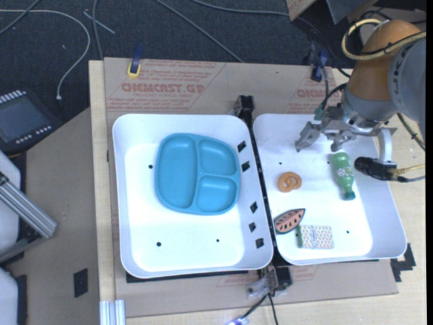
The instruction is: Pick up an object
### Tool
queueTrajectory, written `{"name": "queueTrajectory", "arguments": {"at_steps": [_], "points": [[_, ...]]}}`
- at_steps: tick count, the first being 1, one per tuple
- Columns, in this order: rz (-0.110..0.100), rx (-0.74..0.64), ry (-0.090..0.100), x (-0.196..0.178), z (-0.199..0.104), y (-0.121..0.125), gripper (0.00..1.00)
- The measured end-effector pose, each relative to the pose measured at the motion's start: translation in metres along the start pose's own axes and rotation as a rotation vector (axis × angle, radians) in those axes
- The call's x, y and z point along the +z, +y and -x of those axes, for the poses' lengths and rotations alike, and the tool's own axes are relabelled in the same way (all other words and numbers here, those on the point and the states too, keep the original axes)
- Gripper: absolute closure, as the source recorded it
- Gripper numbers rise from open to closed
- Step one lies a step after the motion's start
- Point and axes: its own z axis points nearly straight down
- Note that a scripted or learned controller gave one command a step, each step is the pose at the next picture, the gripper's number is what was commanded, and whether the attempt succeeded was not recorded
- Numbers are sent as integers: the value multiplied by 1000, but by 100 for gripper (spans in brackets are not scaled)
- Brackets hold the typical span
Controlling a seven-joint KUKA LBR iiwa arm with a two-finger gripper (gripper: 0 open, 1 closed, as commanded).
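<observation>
The right bin (379, 215) holds a small orange pretzel-shaped piece (289, 181), a green bottle (343, 175) lying on its side, an orange leaf-shaped piece (289, 220) and a white patterned packet (316, 237). My gripper (319, 139) hangs over the far part of this bin, open, with nothing between its fingers. It sits beyond the pretzel piece and to the upper left of the bottle, apart from both.
A blue divided plate (197, 175) lies in the left bin (135, 229). A black divider with clips (252, 181) runs between the bins. A black connector (375, 167) on the arm sticks out just right of the bottle. Cables lie beyond the bench.
</observation>
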Motion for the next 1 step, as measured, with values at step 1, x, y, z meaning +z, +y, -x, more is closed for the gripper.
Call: {"name": "queueTrajectory", "arguments": {"at_steps": [1], "points": [[8,0,-1,-15,0,2,100]]}}
